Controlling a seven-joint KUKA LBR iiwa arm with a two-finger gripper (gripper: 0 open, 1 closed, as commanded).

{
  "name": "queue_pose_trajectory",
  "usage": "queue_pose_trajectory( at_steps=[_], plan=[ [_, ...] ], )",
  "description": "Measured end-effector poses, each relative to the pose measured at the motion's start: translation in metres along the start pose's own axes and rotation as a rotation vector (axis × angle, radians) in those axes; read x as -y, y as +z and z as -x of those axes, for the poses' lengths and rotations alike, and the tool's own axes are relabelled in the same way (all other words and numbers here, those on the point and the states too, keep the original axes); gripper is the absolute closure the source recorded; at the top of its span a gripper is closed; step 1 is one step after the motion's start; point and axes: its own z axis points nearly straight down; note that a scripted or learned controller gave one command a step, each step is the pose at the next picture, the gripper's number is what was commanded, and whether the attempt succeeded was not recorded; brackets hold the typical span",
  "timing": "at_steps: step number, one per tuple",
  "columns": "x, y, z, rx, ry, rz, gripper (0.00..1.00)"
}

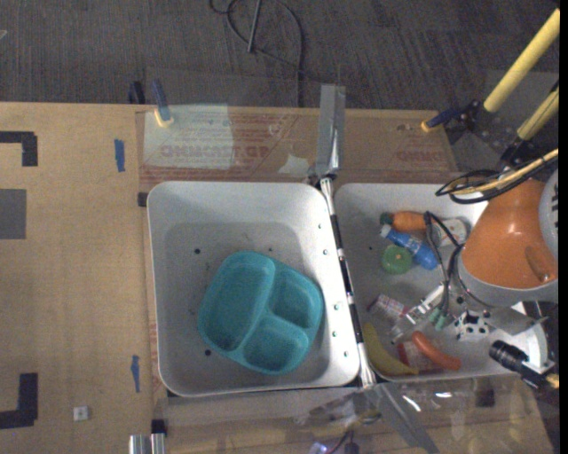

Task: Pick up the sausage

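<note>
Pale brown board covers the bench (71,266), marked with black corner brackets and short strips of blue tape, and beyond its far edge runs dark carpet crossed by a loose black cable (257,27). Two shallow white bins sit side by side on the board, their inner rims touching along a line of bolts. The left bin (177,222) holds a teal divided tray (262,310) lying slightly askew near its middle, with bare white floor all round it, widest toward the far wall and the left wall. The right bin (364,222) is more crowded: a carrot (410,221), a blue bottle (415,244) and a green round piece (398,258) cluster near its far side, a yellow banana (380,353) lies along the near left corner, and the reddish sausage (435,352) rests on the floor near the front wall, just right of the banana. The arm's orange band (515,244) fills the bin's right half, and the gripper (432,317) hangs just above the sausage; whether its claw is spread or closed cannot be told, and nothing shows pinched in it. Open floor remains in the right bin's far left corner.
</note>
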Motion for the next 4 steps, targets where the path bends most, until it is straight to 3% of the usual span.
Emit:
queue_pose_trajectory(
  at_steps=[1, 2, 3, 4],
  plan=[
    [-0.007, -0.016, 0.041, -0.017, -0.017, -0.011, 0.0],
    [-0.007, -0.041, 0.042, -0.016, -0.223, -0.008, 0.0],
    [0.008, 0.009, 0.012, -0.009, -0.352, 0.002, 0.0],
    [0.006, -0.001, 0.013, -0.006, -0.349, 0.007, 1.0]
  ],
)
